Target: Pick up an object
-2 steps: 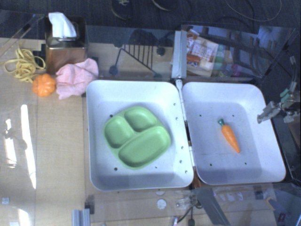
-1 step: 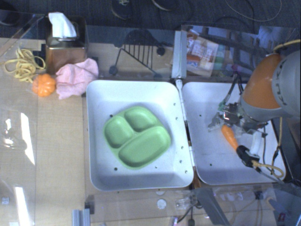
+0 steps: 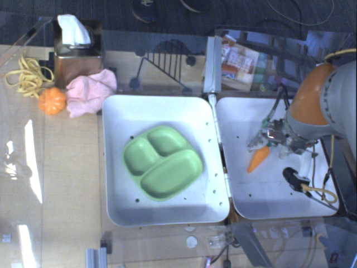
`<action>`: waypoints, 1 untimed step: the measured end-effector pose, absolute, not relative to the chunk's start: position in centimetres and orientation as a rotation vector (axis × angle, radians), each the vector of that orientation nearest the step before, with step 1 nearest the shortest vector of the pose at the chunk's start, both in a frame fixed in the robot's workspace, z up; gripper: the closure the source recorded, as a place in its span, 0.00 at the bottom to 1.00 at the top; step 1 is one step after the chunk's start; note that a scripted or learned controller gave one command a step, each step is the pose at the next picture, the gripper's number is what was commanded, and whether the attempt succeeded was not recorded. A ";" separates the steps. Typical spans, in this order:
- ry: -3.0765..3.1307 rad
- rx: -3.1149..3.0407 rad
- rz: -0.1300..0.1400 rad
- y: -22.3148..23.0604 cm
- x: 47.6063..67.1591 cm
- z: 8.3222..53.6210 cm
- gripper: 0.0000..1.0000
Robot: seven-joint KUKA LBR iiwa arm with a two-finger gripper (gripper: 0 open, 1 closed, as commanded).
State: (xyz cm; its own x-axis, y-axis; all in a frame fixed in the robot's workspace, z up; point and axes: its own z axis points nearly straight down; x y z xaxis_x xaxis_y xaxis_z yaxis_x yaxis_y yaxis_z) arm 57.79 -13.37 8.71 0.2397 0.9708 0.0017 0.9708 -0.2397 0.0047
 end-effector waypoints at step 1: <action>1.937 2.467 0.016 -13.2 58.0 9.8 1.00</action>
